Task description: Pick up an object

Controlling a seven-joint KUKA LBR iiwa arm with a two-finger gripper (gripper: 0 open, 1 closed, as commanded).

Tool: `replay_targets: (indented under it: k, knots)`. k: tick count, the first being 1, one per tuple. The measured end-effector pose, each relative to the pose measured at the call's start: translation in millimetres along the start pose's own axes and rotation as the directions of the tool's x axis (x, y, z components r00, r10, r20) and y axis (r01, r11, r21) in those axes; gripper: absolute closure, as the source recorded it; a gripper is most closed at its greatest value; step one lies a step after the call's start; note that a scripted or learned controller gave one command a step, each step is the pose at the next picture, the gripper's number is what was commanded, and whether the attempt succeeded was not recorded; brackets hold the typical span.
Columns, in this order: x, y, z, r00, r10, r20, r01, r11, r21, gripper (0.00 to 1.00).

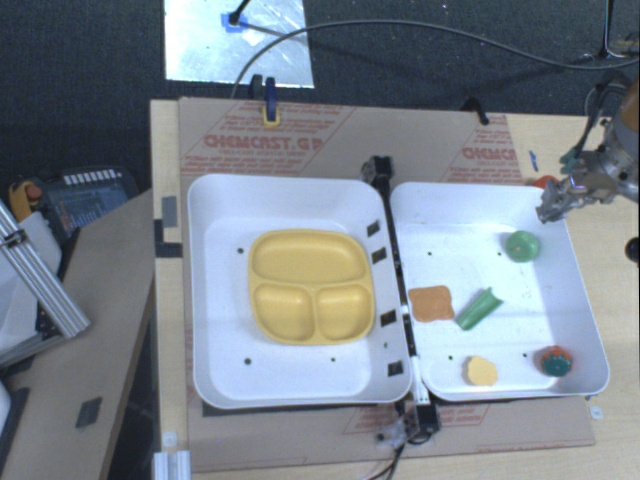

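From the camera above the bench, the word CHEMCAST is printed in red, mirrored and repeated, on the brown sheet [300,128] under the two bins; the letters after it are too small to read.

The gripper [556,206] hangs at the far right corner of the right bin [590,368], above its rim, with nothing visible between its tips. Whether it stands apart or together I cannot tell at this size.

Inside the right bin lie five small things. A round green object [521,245] sits nearest the gripper, just below and left of it, apart from it. Near the bin's middle an orange-brown flat piece [432,303] lies just beside a green elongated piece [478,308], tilted. Along the near wall rest a yellow piece [481,371] and, in the near right corner, a red and teal object [554,360].

The left bin [215,268] holds a yellow divided tray [309,286] with three compartments. A blue and yellow clamp [269,101] grips the sheet's far edge. A cable [420,30] arcs over the dark floor behind.
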State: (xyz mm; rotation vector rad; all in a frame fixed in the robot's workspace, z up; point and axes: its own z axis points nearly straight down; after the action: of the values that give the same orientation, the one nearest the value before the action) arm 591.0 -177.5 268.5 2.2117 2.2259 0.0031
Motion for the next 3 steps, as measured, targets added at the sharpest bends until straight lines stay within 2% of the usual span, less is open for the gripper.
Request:
replay_targets:
  k: [2, 3]
  knots:
    - [103.0, -31.8, 16.5, 1.000, -0.002, -0.002, 0.002, 1.000, 0.003, 1.00]
    - [146.0, -37.3, 27.1, 1.000, -0.001, -0.002, 0.001, 1.000, 0.003, 1.00]
